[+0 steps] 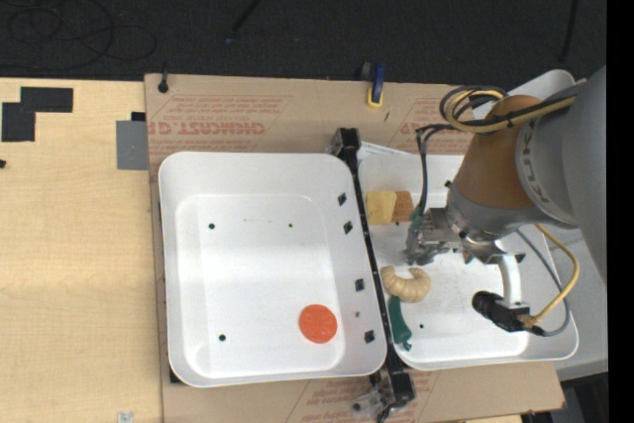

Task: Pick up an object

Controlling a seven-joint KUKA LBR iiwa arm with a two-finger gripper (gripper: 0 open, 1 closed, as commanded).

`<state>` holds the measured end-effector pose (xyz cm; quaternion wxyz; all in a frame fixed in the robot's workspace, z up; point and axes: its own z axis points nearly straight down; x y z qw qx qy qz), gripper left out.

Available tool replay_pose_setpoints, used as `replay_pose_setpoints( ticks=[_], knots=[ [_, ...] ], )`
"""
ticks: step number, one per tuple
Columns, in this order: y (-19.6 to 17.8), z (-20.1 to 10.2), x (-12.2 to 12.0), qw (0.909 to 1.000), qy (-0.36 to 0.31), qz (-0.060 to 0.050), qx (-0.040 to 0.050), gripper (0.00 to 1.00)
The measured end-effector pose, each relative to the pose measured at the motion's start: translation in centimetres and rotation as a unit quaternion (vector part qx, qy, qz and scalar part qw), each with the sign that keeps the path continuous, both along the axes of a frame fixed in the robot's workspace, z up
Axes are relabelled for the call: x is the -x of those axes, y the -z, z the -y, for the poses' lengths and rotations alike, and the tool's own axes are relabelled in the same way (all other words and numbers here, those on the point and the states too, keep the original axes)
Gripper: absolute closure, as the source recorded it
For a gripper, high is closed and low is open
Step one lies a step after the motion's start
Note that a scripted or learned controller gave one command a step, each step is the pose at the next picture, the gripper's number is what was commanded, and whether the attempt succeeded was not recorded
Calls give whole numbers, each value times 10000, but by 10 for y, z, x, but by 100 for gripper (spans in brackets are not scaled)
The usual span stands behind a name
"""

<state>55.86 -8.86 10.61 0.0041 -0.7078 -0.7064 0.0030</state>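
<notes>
At the far left lies the pale wooden bench, and on it a brown cardboard sheet with red print that carries both bins. The left bin is a shallow white tray; an orange disc lies flat on its floor near the front right corner, well apart from everything else. A blue clamp sits on the back edge of the cardboard, above the seam between the bins. In the right bin, three things gather along the left side. A yellow block rests toward the back, close to the wall. In front of it lies a beige curved piece, bent like a crescent. A green thing is tucked against the left wall, just in front of the crescent and partly hidden by the rim. The gripper is low over the right bin, between the yellow block and the beige curved piece. It is just behind and to the right of the crescent, and whether it touches it cannot be told. Whether the gripper is spread or closed cannot be told either, and nothing is seen held in it. The grey arm with its orange band reaches in from the right.
</notes>
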Motion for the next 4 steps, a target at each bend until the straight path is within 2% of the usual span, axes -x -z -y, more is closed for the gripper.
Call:
replay_pose_setpoints(
  ticks=[1, 2, 3, 4],
  knots=[
    [-9, 1, 1, 10000, 3, -18, -3, 100],
    [-117, -45, -7, 10000, -18, 41, 8, 100],
    [-167, -95, 7, 10000, -17, 36, 6, 100],
    [-193, -122, 26, 10000, -11, 33, 10, 100]
  ],
)
